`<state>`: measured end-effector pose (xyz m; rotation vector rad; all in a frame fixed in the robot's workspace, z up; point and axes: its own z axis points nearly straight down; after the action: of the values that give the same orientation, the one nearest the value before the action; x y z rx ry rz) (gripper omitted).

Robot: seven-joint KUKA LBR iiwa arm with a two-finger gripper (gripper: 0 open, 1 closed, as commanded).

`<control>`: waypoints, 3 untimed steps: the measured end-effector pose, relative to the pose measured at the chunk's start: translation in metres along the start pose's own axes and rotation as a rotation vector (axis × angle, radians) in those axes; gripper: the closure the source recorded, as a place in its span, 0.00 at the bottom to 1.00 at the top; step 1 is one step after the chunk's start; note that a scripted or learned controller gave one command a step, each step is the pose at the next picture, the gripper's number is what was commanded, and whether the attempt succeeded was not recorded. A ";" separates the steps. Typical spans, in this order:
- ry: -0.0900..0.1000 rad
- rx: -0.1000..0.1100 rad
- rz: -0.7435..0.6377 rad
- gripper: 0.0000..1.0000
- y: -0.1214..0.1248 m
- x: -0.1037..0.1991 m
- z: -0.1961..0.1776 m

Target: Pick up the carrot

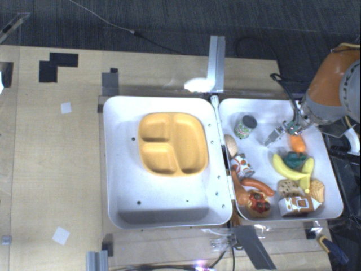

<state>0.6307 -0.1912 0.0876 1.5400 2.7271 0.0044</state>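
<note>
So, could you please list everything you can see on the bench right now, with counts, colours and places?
Shallow white bins: two, side by side on the wooden bench.
Yellow plastic divided plate: one, middle of the left bin.
Small green-labelled can: one, upper part of the right bin.
Orange carrot: one, right bin, right side, just below the gripper.
Yellow banana: one, right bin, below the carrot, with a dark green item lying on it.
Red-brown sausage: one, lower left of the right bin.
Small brown and white carton: one, bottom of the right bin.
Grey arm with orange band: one, reaching in from the right.
Gripper: one, over the right bin, above the carrot.
</note>
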 end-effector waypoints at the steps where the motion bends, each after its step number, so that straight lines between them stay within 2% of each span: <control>1: 0.002 0.000 0.027 0.00 -0.014 0.048 -0.001; 2: -0.007 -0.009 0.020 1.00 -0.011 0.047 -0.015; 3: -0.004 -0.003 -0.241 1.00 -0.037 0.021 -0.003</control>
<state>0.5880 -0.1919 0.0901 1.1994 2.8878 0.0033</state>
